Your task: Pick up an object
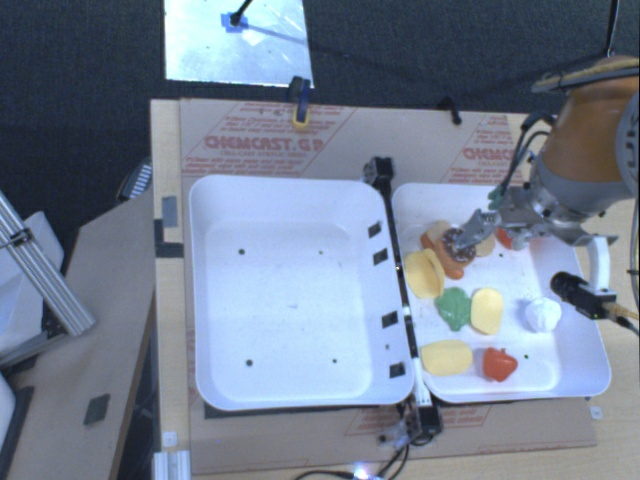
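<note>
The right bin (578,368) holds several toy foods. A brown-orange piece (441,245) lies near its upper left, with a yellow piece (424,273) just below it. A green piece (454,308), another yellow piece (487,310), a yellow block (446,357), a red piece (499,364) and a white piece (542,315) lie toward the front. My gripper (464,238) hangs low over the brown-orange piece, right at its right side. Nothing can be seen between its fingers.
The left bin (290,298) sits beside the right one, joined along a black-clipped divider (392,278). A black cylindrical part (575,293) of the arm juts over the right bin's right side. Cardboard (260,138) lies under both bins.
</note>
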You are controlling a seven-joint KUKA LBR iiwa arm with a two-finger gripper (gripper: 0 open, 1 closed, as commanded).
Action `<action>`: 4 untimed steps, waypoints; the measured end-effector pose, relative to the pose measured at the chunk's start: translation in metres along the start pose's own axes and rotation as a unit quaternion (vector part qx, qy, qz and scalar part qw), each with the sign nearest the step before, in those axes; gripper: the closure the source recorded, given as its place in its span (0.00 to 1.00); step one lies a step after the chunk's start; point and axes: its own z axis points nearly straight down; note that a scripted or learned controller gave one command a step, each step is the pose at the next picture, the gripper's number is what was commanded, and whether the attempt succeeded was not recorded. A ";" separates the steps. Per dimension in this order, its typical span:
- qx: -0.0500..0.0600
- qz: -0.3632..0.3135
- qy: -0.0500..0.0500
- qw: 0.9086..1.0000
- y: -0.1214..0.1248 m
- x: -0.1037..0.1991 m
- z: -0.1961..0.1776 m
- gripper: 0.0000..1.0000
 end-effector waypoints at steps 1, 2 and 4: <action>0.007 0.003 0.001 1.000 -0.095 -0.005 0.081 0.00; -0.001 0.002 0.004 1.000 -0.088 -0.071 0.120 0.00; -0.013 0.000 -0.007 1.000 -0.029 -0.012 0.111 1.00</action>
